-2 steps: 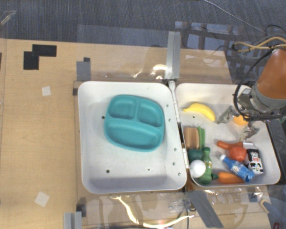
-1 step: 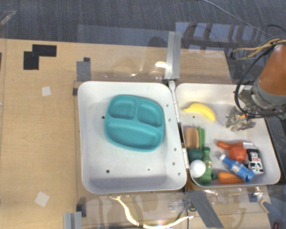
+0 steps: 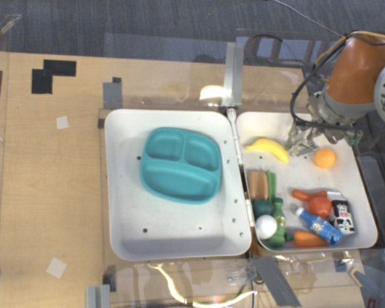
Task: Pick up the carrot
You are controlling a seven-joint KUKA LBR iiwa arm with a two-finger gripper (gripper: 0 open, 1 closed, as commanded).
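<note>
The carrot (image 3: 308, 239) lies at the front of the right bin (image 3: 367, 233), orange, with a green end pointing left toward a white ball (image 3: 266, 224). A blue bottle (image 3: 317, 224) lies right behind it, touching or nearly so. My gripper (image 3: 301, 145) hangs over the back of the same bin, between a yellow banana (image 3: 267, 149) and an orange ball (image 3: 325, 158). It is far behind the carrot, open, with nothing between its fingers.
The right bin also holds a reddish-orange vegetable (image 3: 313, 201), a black and white toy (image 3: 342, 215), a brown block (image 3: 260, 185) and green pieces (image 3: 269, 207). A teal divided plate (image 3: 179, 164) sits in the left bin (image 3: 125, 236). A metal divider (image 3: 240, 172) separates the bins.
</note>
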